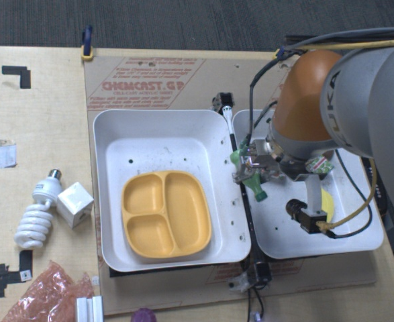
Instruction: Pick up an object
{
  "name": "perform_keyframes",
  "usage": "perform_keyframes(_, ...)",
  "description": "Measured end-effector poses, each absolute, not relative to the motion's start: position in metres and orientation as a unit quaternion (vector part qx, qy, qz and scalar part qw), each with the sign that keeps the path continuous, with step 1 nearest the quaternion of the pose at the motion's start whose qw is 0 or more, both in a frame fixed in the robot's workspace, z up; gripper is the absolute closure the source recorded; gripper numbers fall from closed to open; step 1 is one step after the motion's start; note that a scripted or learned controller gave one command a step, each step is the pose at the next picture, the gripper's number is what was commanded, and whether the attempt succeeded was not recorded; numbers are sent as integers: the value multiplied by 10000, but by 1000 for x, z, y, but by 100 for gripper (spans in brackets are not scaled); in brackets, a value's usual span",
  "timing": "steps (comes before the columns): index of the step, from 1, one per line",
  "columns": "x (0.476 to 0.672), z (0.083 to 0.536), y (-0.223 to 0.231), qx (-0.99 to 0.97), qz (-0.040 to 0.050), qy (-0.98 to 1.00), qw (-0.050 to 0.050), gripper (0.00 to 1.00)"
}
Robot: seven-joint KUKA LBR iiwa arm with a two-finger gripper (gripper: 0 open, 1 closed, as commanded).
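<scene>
bulb (35, 213): on bench, outside bins
left bin (109, 146): yellow divided plate (166, 213)
green object (256, 185): on the rim between bins, under pincer (250, 170)
pincer state: cannot tell
risk: rim fouls the grab, object slips

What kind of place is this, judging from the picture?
Probably a robotics lab bench for grasping trials. Two white bins sit side by side on a board, a grey and orange arm reaches over the right one, and odd items like a spiral light bulb lie beside them.
</scene>
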State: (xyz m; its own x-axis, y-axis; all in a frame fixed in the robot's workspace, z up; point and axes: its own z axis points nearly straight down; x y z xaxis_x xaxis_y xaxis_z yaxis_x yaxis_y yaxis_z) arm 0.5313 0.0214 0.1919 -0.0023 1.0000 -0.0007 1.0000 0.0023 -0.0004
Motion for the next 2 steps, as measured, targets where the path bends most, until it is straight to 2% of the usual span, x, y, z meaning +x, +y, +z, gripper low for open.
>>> perform_keyframes(1, 576, 192, 23, 7061, -7, 7081, 4, 100)
perform_keyframes(2, 607, 192, 66, 7063, -9, 7079, 4, 100)
